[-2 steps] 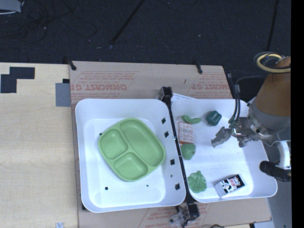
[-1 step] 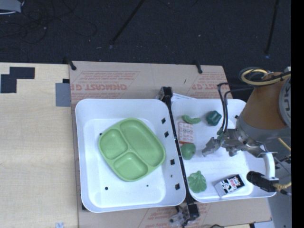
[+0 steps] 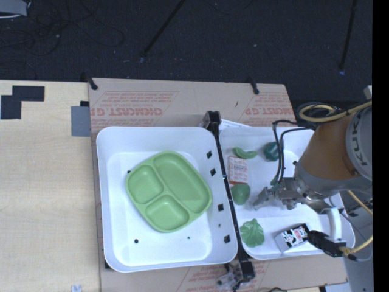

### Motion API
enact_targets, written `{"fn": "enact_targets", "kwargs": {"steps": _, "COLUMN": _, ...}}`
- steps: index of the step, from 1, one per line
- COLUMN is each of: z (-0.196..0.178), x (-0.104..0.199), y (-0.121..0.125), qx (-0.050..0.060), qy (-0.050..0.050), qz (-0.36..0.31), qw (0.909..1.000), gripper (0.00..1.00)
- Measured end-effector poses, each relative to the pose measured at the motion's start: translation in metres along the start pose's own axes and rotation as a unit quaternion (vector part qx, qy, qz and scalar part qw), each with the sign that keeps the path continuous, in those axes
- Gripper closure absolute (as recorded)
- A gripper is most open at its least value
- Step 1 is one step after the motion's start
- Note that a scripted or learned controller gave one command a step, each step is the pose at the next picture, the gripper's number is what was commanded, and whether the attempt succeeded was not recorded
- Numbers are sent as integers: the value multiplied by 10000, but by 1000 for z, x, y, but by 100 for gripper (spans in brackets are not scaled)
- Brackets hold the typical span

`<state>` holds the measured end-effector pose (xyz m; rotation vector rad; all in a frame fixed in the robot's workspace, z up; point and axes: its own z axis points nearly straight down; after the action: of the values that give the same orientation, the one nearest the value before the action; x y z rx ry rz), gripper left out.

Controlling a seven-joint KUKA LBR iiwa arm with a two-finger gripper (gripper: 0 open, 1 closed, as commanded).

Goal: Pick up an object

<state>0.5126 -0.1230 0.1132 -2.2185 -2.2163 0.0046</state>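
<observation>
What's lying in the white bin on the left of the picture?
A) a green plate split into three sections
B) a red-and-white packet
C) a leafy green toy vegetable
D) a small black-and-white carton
A: the green divided plate lies in the left bin, while the carton, leafy vegetable and packet are all in the right bin.

The big arm point(image 3: 331, 157) covers much of the right bin point(image 3: 262, 251). The gripper point(image 3: 267, 198) is small and dark, so its tips blur together. The words on the little packet point(image 3: 237, 169) are too tiny to read.
</observation>
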Motion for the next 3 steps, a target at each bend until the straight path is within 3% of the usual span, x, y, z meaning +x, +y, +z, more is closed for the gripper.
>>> {"fn": "enact_targets", "kwargs": {"steps": 1, "z": -11, "x": -1, "y": 0, "qx": 1, "qy": 1, "qz": 25, "qw": 10000, "gripper": 100}}
{"fn": "enact_targets", "kwargs": {"steps": 3, "z": -115, "x": -9, "y": 1, "qx": -28, "qy": -10, "qz": -8, "qw": 10000, "gripper": 100}}
